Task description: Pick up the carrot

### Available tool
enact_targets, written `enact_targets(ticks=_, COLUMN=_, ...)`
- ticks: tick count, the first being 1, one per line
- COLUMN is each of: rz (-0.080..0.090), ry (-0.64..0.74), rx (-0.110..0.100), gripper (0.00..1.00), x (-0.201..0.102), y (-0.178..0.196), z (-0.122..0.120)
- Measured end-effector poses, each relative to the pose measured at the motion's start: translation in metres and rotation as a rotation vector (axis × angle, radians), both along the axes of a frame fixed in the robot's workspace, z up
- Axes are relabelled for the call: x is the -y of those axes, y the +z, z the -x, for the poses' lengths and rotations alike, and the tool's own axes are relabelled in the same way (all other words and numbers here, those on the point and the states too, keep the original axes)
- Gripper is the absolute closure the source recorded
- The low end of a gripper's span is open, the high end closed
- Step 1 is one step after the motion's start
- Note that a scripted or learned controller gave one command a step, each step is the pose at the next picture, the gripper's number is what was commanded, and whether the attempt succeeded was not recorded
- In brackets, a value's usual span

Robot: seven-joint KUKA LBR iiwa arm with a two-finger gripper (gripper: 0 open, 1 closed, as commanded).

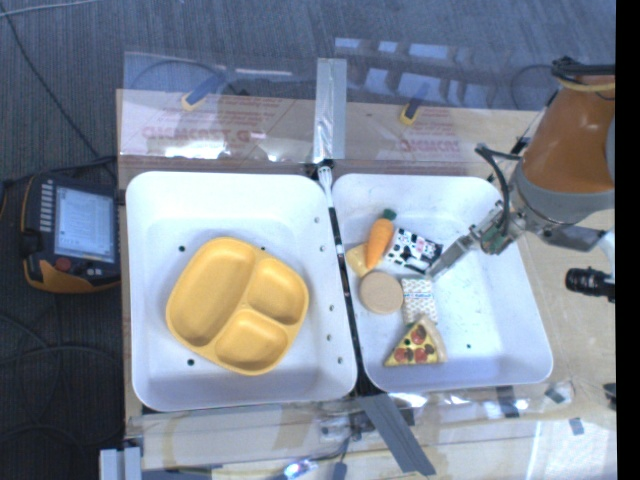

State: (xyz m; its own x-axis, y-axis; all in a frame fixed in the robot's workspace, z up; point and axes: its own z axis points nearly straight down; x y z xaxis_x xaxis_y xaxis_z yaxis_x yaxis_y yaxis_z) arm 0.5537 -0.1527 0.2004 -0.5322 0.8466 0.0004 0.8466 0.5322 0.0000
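From above, we see two white bins side by side on the surface. The carrot (379, 240) lies in the right bin (510, 338), tip toward the divider, crowded by other toy food. Our tool (447, 256) reaches in just beside it, holding nothing; its state we cannot tell.

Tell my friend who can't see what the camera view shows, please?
A toy carrot lies in the right white bin among a pizza slice and a round cookie, and the robot's gripper reaches in from the right, nearby. The left bin holds a yellow divided plate.
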Motion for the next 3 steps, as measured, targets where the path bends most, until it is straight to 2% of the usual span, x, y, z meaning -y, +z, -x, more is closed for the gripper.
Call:
enact_targets(ticks=1, rz=0.001, ry=0.178, rx=0.001, gripper=0.00, x=-0.037, y=-0.056, z=-0.054)
enact_targets(ticks=2, rz=0.001, ry=0.215, rx=0.003, gripper=0.00, x=-0.071, y=-0.011, z=-0.109)
enact_targets(ticks=3, rz=0.003, ry=0.342, rx=0.003, gripper=0.00, x=-0.045, y=-0.098, z=-0.095)
